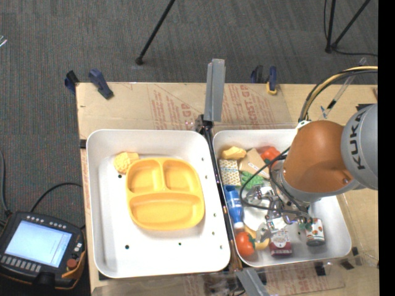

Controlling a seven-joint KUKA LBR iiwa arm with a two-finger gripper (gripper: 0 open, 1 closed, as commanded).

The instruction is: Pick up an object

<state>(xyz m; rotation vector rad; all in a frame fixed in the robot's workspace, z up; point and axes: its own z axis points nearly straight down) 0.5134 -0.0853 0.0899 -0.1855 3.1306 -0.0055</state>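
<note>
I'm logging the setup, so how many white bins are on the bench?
2: the left bin holds a yellow divided tray; the right bin, under the arm, holds the small objects.

Grey carpet floor (pixel 74 23), cardboard-topped bench (pixel 160 103), black tripod legs (pixel 162 22), blue clamps (pixel 99 82)

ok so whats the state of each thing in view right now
gripper: low in the right bin, among the items
yellow divided tray: lying flat in the left bin, right way up
small yellow toy: resting beside the tray's upper left corner
blue bottle: lying on its side by the right bin's left wall
tomato: resting near the right bin's front left corner
small can: upright beside the gripper
</note>
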